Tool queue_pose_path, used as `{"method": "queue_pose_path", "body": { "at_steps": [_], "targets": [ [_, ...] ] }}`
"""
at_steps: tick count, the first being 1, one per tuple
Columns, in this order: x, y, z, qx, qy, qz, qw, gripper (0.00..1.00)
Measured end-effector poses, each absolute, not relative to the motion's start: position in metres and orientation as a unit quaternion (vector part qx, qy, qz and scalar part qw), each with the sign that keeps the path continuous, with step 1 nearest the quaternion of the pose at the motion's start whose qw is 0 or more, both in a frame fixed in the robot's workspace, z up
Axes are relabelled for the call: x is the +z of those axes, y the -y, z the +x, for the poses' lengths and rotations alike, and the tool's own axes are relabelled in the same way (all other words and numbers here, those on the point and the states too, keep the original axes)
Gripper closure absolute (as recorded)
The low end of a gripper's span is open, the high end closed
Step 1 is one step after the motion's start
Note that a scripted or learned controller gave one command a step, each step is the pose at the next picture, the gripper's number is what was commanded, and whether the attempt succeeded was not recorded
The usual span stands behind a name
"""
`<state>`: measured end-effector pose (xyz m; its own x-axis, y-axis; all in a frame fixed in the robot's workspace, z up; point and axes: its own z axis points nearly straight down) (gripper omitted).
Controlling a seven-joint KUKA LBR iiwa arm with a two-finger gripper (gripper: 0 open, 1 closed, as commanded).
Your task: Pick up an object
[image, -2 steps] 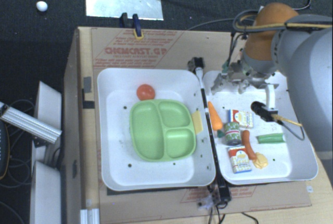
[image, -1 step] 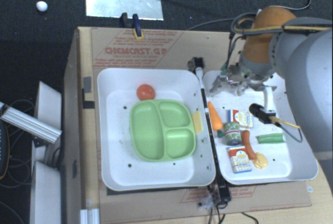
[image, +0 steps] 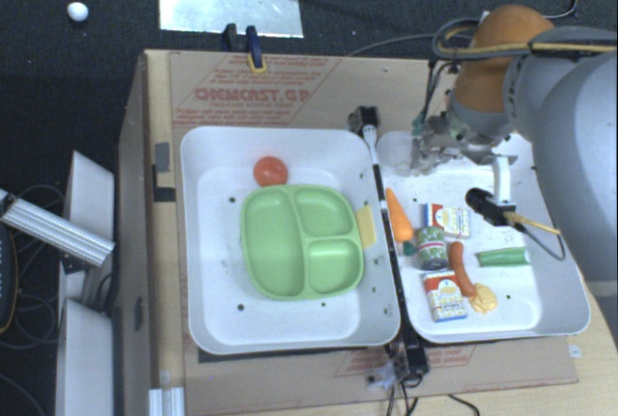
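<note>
Currently hovering: tool (image: 430, 156) over right white bin (image: 563, 300), grip state unclear. Nearest orange plastic carrot (image: 398, 216) looking light, stiff, slippery; advising mid-body pinch.

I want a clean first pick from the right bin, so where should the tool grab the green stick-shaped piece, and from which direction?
Grip the green stick across its narrow width at mid-length, coming straight down. It lies flat and nearly level across the right bin, with bare floor above and below it, so fingers likely fit on both long sides. The sausage at its left end is apart, so keep to the middle.
</note>
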<state>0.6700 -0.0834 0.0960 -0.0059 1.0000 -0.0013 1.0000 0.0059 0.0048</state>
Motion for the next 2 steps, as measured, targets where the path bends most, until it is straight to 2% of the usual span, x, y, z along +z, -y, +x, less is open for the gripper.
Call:
{"method": "queue_pose_path", "body": {
  "at_steps": [1,2],
  "targets": [
    [0.096,0.083,0.670,0.0012,-0.709,0.705,0.002,0.00],
    [0.085,0.088,0.669,0.0003,-0.708,0.707,0.001,0.00]
  ]
}}
